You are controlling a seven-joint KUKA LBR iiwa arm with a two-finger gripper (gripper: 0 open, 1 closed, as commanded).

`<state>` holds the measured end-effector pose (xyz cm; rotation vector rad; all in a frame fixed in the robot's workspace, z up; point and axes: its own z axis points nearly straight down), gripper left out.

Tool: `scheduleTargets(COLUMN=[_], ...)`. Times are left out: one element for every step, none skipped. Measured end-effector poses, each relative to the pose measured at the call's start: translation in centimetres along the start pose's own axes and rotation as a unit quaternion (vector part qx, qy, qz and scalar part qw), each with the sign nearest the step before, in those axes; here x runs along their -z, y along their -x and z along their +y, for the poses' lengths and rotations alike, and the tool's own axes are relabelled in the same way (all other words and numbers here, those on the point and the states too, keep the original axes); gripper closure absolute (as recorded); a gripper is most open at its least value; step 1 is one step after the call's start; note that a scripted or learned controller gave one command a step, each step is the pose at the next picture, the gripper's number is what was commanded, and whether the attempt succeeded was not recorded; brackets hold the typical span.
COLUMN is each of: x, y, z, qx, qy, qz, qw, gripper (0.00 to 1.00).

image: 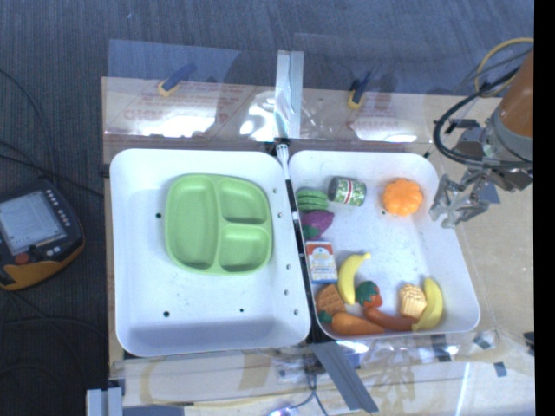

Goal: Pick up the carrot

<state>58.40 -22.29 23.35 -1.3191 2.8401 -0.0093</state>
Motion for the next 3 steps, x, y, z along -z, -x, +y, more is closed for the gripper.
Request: scheduleTargets(x=[-12.7, 9.3, 4.1], y=[-2.2, -5.6, -6.2], z=[7.3, 7.9, 7.5], qx=[0.124, 0.197, 0.387], qy=[-0.003, -0.002, 0.008], qz=[-0.001, 0.001, -0.001], qw=[0.9922, 0.9804, 0.9222], gripper=[1.0, 1.0, 1.0])
